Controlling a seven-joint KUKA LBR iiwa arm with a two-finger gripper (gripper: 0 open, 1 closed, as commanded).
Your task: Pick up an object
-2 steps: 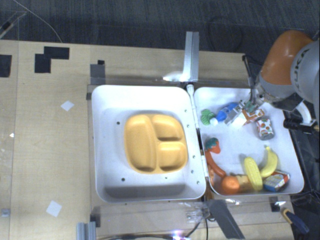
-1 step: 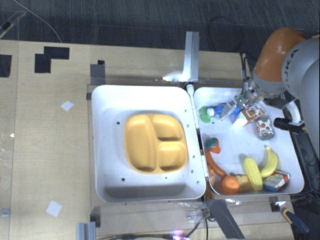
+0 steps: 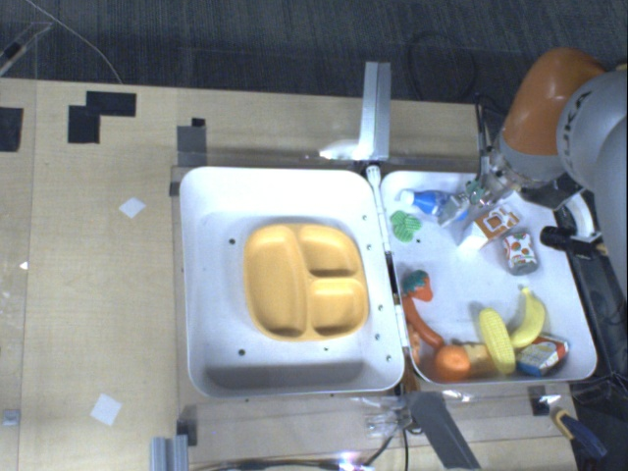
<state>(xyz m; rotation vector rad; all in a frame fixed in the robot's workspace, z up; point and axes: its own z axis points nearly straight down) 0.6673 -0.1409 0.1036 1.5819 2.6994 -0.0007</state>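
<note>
Pale wood bench (image 3: 88, 292) fills the left and centre of the frame, with dark carpet across the top, and 2 white bins sit side by side on it. We see the left bin (image 3: 211, 263) holding a yellow divided tray (image 3: 302, 281), its 2 small compartments toward the right.

We see the arm (image 3: 579, 116) enter at the upper right, its orange band uppermost, the grey wrist bending down and left into the right bin (image 3: 579, 307). The gripper (image 3: 478, 196) sits low in that bin's upper part, just beside a blue and white tube (image 3: 424, 202) and a small carton (image 3: 498, 223). We cannot tell from this view how its fingers are set, or whether anything lies between them.

The tube lies flat, its long axis running roughly left to right. Below the carton stands a small can (image 3: 520, 252), and a green piece (image 3: 405, 226) lies near the bin's left wall. Lower down, a banana (image 3: 531, 317) curves from upper right toward lower left, touching an ear of corn (image 3: 496, 339) whose long axis runs upper left to lower right. An orange (image 3: 451, 362) and a carrot (image 3: 420, 322) lie at the lower left of this bin.
</note>
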